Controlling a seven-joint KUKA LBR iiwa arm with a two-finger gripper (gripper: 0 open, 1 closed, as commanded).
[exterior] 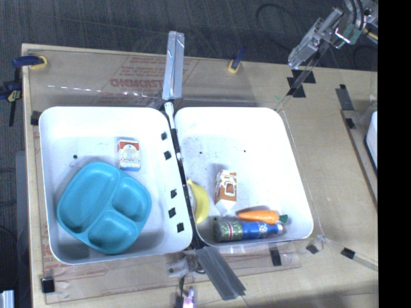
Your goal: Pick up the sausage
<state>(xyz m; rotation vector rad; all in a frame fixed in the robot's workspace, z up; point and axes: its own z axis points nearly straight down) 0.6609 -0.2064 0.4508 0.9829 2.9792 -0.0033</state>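
White right bin holds the likely sausage, an orange piece by its near wall, touching a dark bottle. Nothing is done yet: the gripper hangs well apart beyond the bin's far corner, its grip state unreadable.

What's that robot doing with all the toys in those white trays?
It's meant to pick up a sausage, but it hasn't started. The gripper is up at the far right, away from both bins. The right bin holds a carrot, a bottle, a small carton and something yellow. The left bin holds a blue divided plate and a little box. I can't spot the sausage for sure.
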